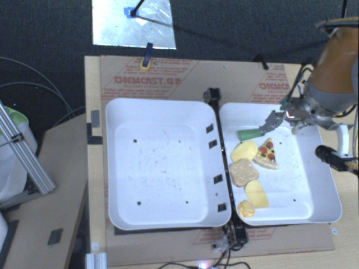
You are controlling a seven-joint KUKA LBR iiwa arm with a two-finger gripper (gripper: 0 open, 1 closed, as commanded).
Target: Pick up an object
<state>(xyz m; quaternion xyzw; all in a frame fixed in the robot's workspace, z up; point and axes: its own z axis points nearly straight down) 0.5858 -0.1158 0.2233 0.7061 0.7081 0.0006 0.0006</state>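
Tool (268, 129) at the green piece (248, 133), right bin (320, 178).

Two white bins sit side by side on a brown board (185, 72) with red letters on it. The left bin (162, 164) and the right bin (314, 189) touch at a black strip (220, 150) down the middle. Behind the board, a shiny silver sheet (133, 15) lies on the dark floor. A small blue and yellow thing (147, 56) lies at its near edge. At the far left stands a slanted metal bar (25, 150). Thin black wires (45, 94) curve across the floor near it.
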